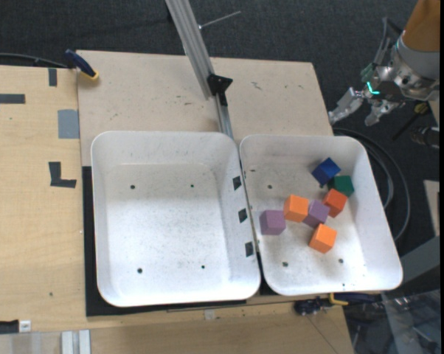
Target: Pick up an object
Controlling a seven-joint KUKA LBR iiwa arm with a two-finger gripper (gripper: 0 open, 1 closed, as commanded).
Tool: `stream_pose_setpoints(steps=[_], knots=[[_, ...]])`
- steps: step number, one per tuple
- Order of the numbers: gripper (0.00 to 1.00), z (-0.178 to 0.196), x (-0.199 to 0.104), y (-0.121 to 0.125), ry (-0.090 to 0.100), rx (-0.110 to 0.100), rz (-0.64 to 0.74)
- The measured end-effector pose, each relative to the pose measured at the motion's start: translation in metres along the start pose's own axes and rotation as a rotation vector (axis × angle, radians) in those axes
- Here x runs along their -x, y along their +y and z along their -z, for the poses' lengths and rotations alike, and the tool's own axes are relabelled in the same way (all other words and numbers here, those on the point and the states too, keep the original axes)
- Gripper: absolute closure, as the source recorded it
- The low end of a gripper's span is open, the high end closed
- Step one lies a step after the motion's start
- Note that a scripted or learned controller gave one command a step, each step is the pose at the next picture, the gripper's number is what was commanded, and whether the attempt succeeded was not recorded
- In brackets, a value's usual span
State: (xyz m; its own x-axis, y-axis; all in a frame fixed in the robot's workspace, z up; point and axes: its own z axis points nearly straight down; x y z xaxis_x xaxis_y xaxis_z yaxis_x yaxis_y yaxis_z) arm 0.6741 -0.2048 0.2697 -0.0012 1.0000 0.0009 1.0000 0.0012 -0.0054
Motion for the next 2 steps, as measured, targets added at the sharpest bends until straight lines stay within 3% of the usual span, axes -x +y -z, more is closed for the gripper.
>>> stream_pose_setpoints(steps=[1,2], knots=[[0.0,0.003,0.0,0.001,-0.003,0.004,0.001],[0.0,-0.042,-0.007,0.0,-0.001,0.001,0.001]])
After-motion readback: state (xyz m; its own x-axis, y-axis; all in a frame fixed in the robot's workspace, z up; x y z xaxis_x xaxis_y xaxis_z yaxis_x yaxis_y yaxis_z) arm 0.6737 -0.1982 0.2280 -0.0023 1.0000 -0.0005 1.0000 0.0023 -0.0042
